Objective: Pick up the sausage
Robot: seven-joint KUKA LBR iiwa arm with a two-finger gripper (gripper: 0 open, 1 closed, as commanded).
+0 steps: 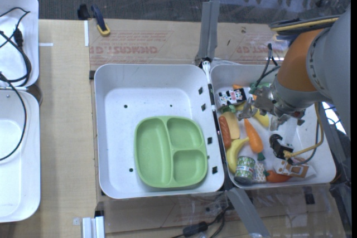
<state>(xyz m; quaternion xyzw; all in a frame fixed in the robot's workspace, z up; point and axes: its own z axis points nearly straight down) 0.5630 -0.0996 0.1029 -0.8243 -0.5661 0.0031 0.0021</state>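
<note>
The sausage (225,128), a short red-brown piece, lies along the left wall of the right bin (323,167). It sits beside a yellow wedge and just above a banana (235,151). My gripper (252,108) hangs low over the upper middle of that bin, a little right of and above the sausage. It is among a pile of toy food, and the wrist hides its tip.
An orange carrot (254,137), a small can (244,167), a black and white carton (231,97) and other toys crowd the right bin. The left bin (111,120) holds a green divided plate (170,151). A raised divider (207,72) runs between the bins.
</note>
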